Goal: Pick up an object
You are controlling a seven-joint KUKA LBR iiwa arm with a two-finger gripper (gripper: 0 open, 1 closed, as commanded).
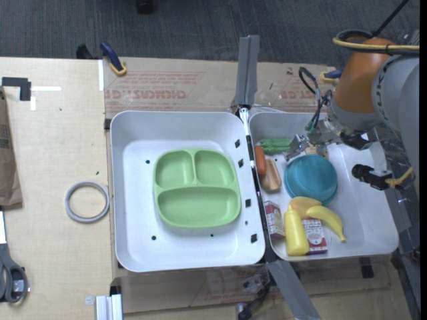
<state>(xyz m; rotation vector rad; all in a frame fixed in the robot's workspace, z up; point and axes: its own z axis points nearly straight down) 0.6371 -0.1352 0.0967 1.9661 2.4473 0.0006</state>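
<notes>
Hand (303,143) at teal bowl (311,178) rim.

Two shallow white bins sit side by side on the bench. The left white bin (127,199) holds a green plastic plate with three sections (197,188) in its middle. The right white bin (373,225) holds many things close together. A round blue bowl (311,177) lies near its middle. A yellow banana (327,215) lies just in front of the bowl. A yellow bottle (295,231) lies left of the banana. A hot dog toy in a bun (267,172) lies left of the bowl. A grey tape ring (87,201) lies on the bench, left of both bins.
</notes>
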